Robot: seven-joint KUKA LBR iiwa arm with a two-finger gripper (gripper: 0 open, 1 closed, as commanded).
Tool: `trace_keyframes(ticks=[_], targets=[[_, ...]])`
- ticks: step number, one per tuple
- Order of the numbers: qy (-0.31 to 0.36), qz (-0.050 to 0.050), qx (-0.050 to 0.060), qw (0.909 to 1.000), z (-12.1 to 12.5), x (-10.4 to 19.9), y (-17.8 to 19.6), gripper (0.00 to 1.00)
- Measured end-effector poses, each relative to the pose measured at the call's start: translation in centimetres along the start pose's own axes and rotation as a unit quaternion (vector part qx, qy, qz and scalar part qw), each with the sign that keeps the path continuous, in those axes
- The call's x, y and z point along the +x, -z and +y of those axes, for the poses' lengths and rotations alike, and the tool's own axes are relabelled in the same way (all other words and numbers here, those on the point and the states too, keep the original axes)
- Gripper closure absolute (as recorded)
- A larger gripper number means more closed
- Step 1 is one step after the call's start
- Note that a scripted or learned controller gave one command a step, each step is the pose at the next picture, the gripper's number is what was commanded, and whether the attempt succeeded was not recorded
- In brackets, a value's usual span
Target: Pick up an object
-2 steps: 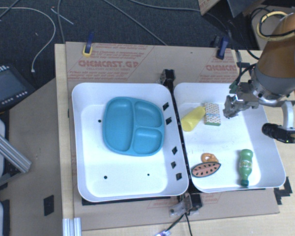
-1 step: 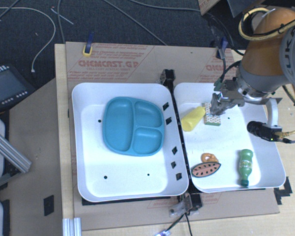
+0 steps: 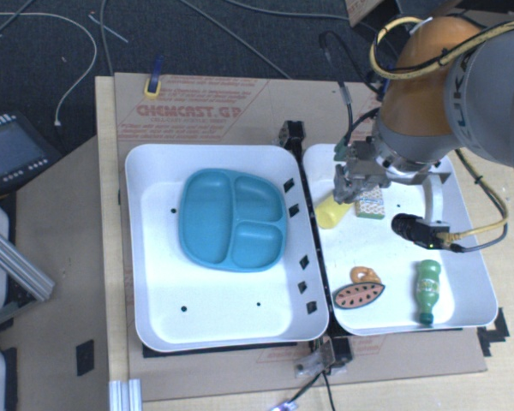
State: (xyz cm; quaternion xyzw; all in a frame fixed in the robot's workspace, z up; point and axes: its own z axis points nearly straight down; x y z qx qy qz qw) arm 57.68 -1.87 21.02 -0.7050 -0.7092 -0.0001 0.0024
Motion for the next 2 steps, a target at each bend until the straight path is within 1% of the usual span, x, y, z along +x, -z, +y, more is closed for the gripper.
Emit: trace_keyframes(ticks=[1, 2], targets=[[0.0, 0.0, 0.0, 1.0, -1.0, 5.6, 0.4, 1.0], [0.0, 0.0, -0.002, 1.0, -1.3, 11.0, 1.6, 1.0]])
